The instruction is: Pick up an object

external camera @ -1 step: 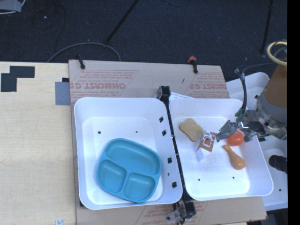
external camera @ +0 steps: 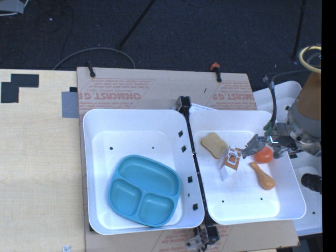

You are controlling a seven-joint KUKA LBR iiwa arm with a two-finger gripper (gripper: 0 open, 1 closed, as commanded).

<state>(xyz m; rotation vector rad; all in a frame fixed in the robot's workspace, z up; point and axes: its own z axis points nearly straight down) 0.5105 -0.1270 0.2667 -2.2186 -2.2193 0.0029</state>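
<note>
The gripper (external camera: 262, 150) hangs low over the right bin (external camera: 247, 209), its fingers closed around a small red-orange ball (external camera: 264, 155). Just below the ball lies an orange drumstick-shaped toy (external camera: 262, 176), with a tan sponge (external camera: 214, 144) and a small orange-and-white packet (external camera: 231, 159) to the left. A blue divided plate (external camera: 143, 190) rests in the left bin (external camera: 100, 135).
</note>
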